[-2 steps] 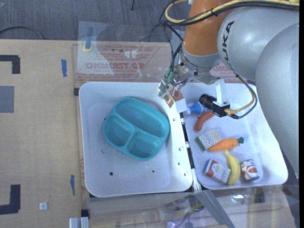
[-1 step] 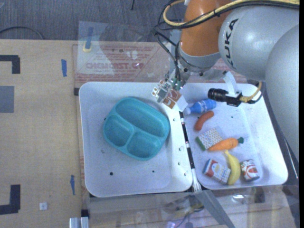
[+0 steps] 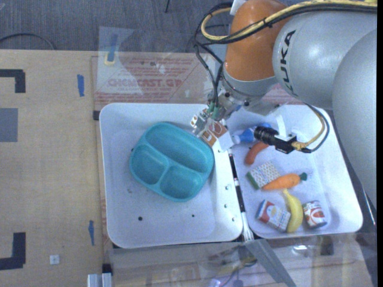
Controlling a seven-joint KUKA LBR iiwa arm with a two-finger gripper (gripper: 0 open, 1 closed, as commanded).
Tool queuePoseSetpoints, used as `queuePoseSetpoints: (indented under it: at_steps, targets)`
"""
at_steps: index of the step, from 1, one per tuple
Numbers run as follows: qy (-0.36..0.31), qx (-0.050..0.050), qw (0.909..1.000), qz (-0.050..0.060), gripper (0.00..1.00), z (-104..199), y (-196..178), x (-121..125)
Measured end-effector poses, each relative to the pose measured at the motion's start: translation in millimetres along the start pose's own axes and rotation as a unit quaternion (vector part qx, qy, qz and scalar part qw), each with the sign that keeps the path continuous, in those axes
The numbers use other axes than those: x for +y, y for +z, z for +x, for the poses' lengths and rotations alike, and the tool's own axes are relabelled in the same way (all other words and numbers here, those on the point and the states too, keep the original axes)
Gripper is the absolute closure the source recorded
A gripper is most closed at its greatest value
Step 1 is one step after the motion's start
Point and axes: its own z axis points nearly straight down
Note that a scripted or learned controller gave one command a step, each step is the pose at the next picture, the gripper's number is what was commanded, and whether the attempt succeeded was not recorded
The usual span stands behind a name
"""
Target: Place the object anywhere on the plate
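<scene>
The pincer [image 3: 208,123] hangs at the top right rim of the teal plate [image 3: 172,161] in the left bin [image 3: 119,208], with a small orange-brown object [image 3: 210,134] at its tip; whether that piece is truly gripped, or how wide the pincer stands, I cannot tell. Best move, I'd judge: carry inward over 1 of the plate's 3 compartments, go low, then let go, so nothing rolls off toward the right bin [image 3: 341,190].
</scene>
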Motion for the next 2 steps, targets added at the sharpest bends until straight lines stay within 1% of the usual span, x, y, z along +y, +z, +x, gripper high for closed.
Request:
queuePoseSetpoints:
  at_steps: [1, 2]
  targets:
    - [0.002, -0.001, 1.0, -0.002, 1.0, -2, -11, 0]
    - [-0.079, 0.0, 0.9969, 0.0, 1.0, 81, 7, -3]
